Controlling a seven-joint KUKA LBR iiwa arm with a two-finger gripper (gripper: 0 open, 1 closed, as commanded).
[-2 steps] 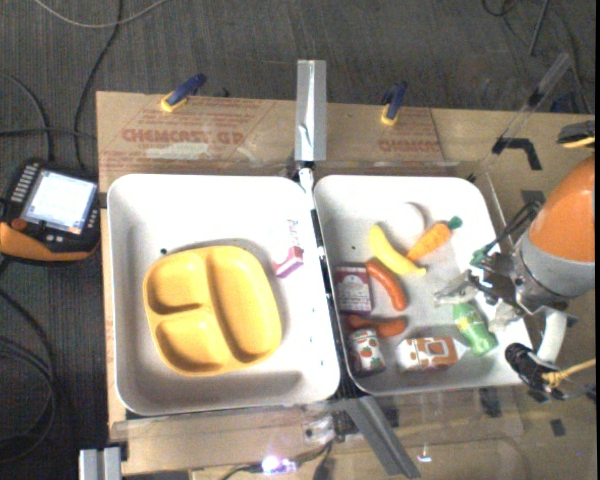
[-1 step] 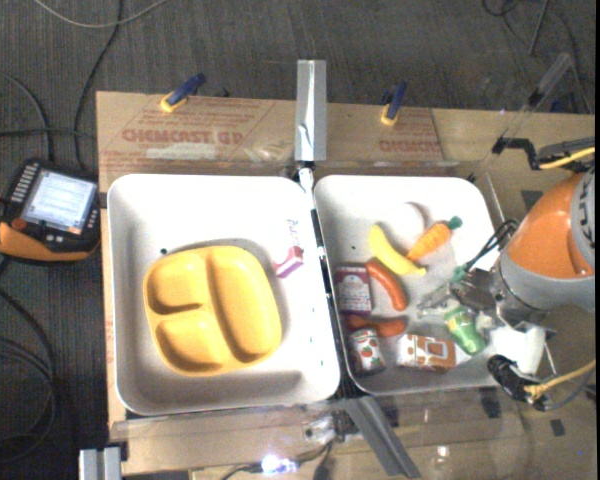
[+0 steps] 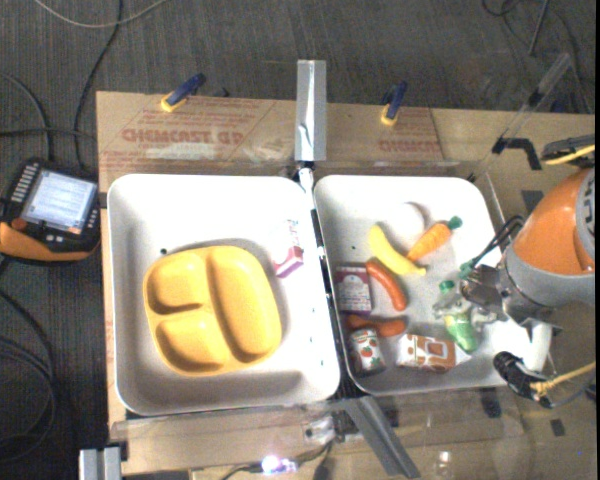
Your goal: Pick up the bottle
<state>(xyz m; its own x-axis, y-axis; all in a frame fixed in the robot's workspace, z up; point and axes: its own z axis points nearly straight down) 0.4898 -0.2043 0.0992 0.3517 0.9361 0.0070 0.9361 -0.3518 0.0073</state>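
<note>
Two shallow white bins [image 3: 130,368] sit side by side, one green plastic bottle [image 3: 460,328] near the right bin's right edge under the metal gripper [image 3: 477,293], grip unclear.

Green bottle [image 3: 458,320], yellow tray [image 3: 216,306], orange carrot [image 3: 432,239], white bins [image 3: 130,218].

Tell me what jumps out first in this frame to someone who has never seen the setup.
The yellow tray in the left bin draws the eye first, with a small pink item beside its upper right corner. The right bin is crowded with toy food: a carrot, a banana, a sausage. At its right edge the arm reaches in above the green bottle.
</note>
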